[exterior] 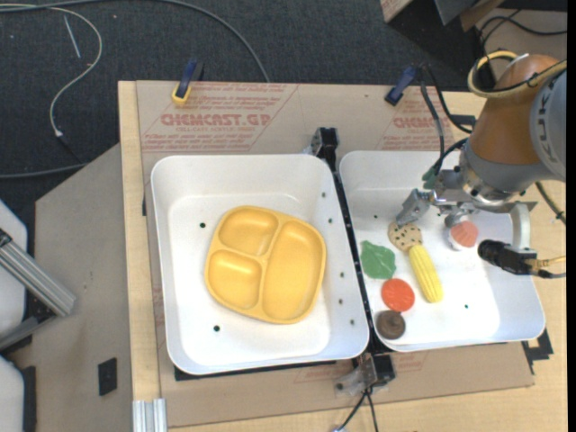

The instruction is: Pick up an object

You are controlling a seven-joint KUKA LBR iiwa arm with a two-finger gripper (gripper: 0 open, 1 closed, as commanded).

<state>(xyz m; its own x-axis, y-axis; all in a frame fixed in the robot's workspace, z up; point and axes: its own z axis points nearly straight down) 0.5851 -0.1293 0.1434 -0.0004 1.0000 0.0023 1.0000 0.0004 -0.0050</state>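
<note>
Yellow corn cob [426, 274] in right bin [517, 327], long axis near-far, tilted slightly left at far end, end effector [438, 202] above, finger state unclear.

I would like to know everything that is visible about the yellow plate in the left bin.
The yellow plate looks like smooth, slightly glossy plastic. Its outline is a rounded square, turned a little in the left bin, and low ridges divide it into three compartments: two smaller ones on its left side and one larger on its right. All three hold nothing. It lies flat, right way up, near the middle of the bin floor, apart from the walls. Nothing touches it except the bin beneath.
</note>
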